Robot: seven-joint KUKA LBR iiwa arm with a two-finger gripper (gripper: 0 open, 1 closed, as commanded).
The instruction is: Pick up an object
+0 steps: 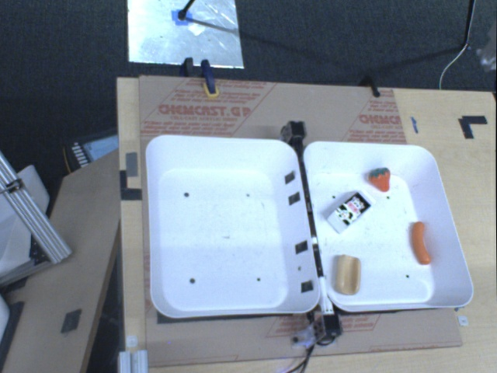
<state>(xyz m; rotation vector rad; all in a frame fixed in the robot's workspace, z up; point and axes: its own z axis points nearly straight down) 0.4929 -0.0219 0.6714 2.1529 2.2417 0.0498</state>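
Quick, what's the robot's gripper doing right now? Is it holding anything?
Gripper: cannot be told from this picture. All four objects lie loose in the right bin.

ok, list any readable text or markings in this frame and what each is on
"CHEMCAST GP": red print on the brown sheet under the bins, far left, reading upside down in this view.
"CHEMCAST": the same print at the far right of the sheet, partly cut off by the right bin.
Small carton in the right bin: black and white print, too small to read.
Red print on the sheet's near edge: too blurred to read.
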